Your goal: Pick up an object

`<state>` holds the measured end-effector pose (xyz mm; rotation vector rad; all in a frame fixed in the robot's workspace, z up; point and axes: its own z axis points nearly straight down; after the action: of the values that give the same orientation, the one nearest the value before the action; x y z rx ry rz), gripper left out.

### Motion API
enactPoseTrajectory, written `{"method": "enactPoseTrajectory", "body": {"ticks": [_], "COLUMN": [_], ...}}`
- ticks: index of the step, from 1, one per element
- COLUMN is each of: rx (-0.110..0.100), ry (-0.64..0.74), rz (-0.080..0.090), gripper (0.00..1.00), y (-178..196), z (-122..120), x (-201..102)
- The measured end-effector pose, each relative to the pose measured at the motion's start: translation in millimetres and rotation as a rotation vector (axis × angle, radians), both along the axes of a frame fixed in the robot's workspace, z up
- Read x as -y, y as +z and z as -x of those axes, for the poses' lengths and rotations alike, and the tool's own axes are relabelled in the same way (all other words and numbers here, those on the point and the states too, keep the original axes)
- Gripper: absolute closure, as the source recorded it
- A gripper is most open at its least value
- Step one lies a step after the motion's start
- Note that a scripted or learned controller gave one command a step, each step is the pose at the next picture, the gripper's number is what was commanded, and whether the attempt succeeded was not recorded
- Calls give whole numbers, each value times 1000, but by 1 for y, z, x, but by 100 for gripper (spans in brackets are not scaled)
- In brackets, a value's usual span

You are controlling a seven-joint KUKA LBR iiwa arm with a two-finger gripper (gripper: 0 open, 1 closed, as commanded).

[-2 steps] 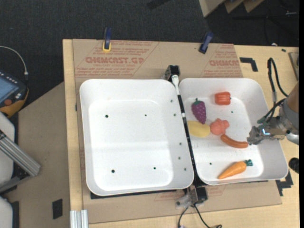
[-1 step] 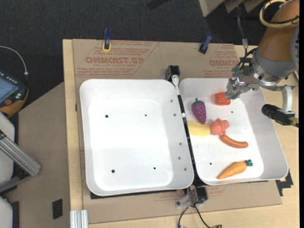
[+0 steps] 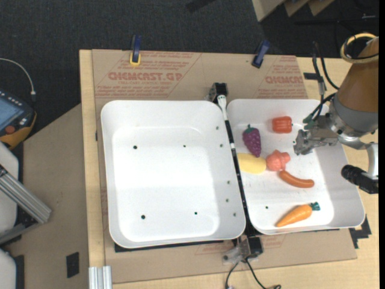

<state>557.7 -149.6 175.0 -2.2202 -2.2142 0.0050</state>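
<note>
- The left bin [image 3: 162,173] sits on the brown board [image 3: 180,71], with small dark dots on its floor.
- The right bin [image 3: 346,206] lies just beside it, touching along the middle edge.
- In the right bin, near its left wall, purple grapes [image 3: 252,139] lie above a yellow piece [image 3: 251,164].
- A pink piece [image 3: 277,161] touches the yellow one on its right side.
- A red piece [image 3: 281,124] lies near the bin's far wall, apart from the rest.
- A sausage [image 3: 296,179] lies just below the pink piece; a carrot [image 3: 295,215] lies near the front wall.
- The gripper [image 3: 304,143] hangs over the bin's right half, right of the pink piece and below the red one; it carries nothing, and I cannot tell how it is set.
</note>
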Motion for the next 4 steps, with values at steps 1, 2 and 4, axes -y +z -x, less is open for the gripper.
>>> {"method": "enactPoseTrajectory", "body": {"ticks": [1,2,4], "rx": [0,17,3], "ry": [-1,13,0], "rz": [0,1,1], "gripper": [100,100,100], "y": [-25,-15,76], "z": [63,-57,25], "x": [6,-58,-95]}}
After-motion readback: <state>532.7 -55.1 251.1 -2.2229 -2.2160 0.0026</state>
